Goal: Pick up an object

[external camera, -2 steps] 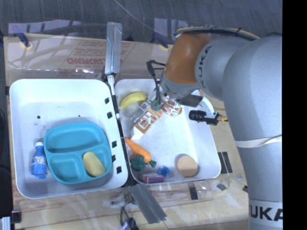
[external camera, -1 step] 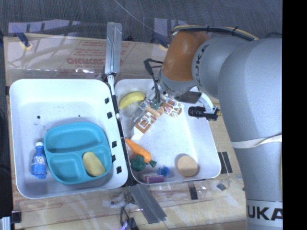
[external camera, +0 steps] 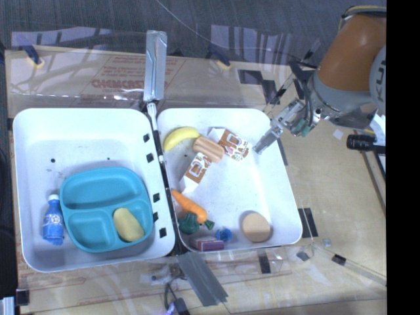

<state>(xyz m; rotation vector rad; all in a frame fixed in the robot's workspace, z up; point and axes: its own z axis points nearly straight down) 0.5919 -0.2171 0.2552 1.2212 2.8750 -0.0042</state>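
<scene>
My gripper (external camera: 266, 140) hangs over the upper right rim of the right bin (external camera: 289, 195), with nothing between its fingers that I can see. Just left of it lies a brown and white snack packet (external camera: 232, 144). Beside that are a hot dog bun (external camera: 208, 148) and a yellow banana (external camera: 178, 137). A small carton (external camera: 196, 169) lies below them. Along the bin's front are a carrot (external camera: 190, 205), a green toy (external camera: 189, 224), a purple block (external camera: 209, 244), a small blue piece (external camera: 224, 234) and a round tan bread roll (external camera: 255, 226).
The left bin (external camera: 39, 130) holds a teal divided tray (external camera: 98, 205) with a yellow potato-like piece (external camera: 128, 223) in one compartment, and a blue bottle (external camera: 54, 220) beside the tray. A metal strip (external camera: 155, 67) stands at the divide between the bins.
</scene>
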